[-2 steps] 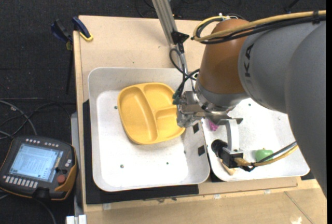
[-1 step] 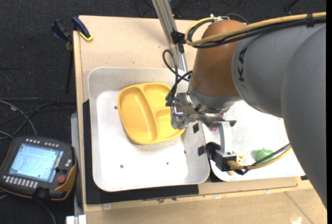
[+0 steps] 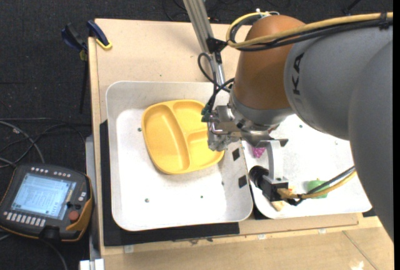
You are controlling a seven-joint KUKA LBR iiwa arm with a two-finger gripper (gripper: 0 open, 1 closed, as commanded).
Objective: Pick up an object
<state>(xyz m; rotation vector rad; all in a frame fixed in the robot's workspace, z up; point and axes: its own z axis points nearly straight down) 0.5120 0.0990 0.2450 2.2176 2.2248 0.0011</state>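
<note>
The gripper (image 3: 215, 132) is hanging over the right edge of a yellow divided plate (image 3: 178, 136) in the left bin (image 3: 125, 200).

The arm's bulk is hiding the working end, so whether the gripper is spread, pressed together or pinching anything cannot be told from here. The plate is lying flat on the left bin's floor, toward its upper right part, with its three compartments facing up and its right rim sitting under the gripper housing. The grey arm (image 3: 337, 75) with its orange band (image 3: 265, 65) is reaching in from the right and covering much of the right bin (image 3: 331, 200). In that right bin a small purple item (image 3: 257, 152) is lying near the dividing edge, and a green item (image 3: 316, 187) is lying further right. A teach pendant (image 3: 44, 200) is resting on the floor left of the bench.
</note>
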